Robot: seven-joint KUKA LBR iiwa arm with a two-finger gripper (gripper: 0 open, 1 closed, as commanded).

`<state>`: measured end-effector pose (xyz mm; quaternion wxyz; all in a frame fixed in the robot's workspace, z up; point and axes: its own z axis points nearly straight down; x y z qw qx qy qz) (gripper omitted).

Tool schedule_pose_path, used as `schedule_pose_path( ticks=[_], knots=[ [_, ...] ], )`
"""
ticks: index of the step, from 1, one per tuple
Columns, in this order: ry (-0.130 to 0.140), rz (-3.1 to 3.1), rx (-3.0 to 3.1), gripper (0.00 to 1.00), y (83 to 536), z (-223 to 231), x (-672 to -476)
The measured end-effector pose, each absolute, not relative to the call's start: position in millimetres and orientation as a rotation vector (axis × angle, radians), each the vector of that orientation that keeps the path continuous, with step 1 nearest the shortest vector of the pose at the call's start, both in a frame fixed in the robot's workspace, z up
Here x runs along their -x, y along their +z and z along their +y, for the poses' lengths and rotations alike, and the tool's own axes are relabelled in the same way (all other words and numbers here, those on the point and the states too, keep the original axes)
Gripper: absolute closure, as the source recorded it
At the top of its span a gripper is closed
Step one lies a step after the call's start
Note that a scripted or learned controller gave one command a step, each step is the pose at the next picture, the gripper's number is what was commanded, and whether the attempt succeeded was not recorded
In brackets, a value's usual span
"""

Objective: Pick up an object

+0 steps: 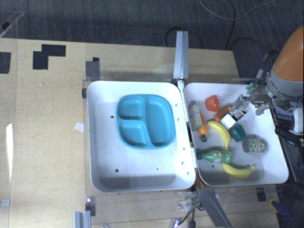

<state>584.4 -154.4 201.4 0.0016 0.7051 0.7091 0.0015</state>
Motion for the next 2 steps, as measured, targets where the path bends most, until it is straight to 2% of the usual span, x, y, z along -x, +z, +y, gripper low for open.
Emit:
schedule_pose_path(
  ticks=[1, 2],
  knots=[
    [0.029, 2.329, -2.054, 0.0, 114.7, -150.6, -617.4],
    [0.029, 2.181, -2.209, 0.0, 107.0, -148.4, -640.4]
  ],
)
